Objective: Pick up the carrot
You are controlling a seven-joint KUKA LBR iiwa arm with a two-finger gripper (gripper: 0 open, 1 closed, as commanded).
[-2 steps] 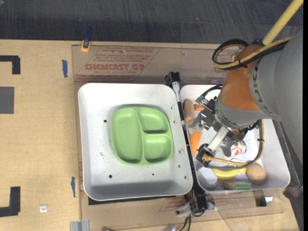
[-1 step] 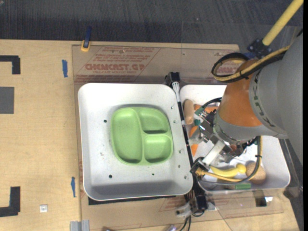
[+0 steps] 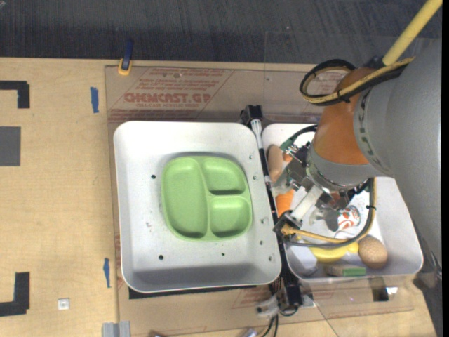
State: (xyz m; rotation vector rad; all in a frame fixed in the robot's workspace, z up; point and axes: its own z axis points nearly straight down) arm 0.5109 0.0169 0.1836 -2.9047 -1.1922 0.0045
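The carrot [image 3: 283, 203] lay in the right bin [image 3: 407, 239], hard against that bin's left wall, and showed as a short orange stub partly covered by the robot's hardware. The end effector [image 3: 321, 208] hung over the same bin just to the right of the carrot, very close to it, but the view did not settle whether the two touched. It also could not be told whether the end effector was open or closed, and nothing could be seen in its grip. Just beyond the carrot, on the far side along the same wall, sat a pale brown rounded item [image 3: 277, 162]. Under the wrist, to the right of the end effector, a small white object with red markings [image 3: 347, 220] lay on the bin floor. Nearer to the camera a yellow banana [image 3: 335, 252] stretched across the bin, with a tan egg-shaped item [image 3: 373, 253] at its right end and a thin green piece [image 3: 349, 271] along the near wall. The arm [image 3: 337, 140], grey with its orange band, came in from the right and covered much of the far half of that bin. The left bin [image 3: 130, 188] held a green divided plate [image 3: 207, 196] at its middle, well apart from the carrot. Both bins rested side by side on the brown surface [image 3: 56, 188], which carried bits of blue tape [image 3: 94, 99].
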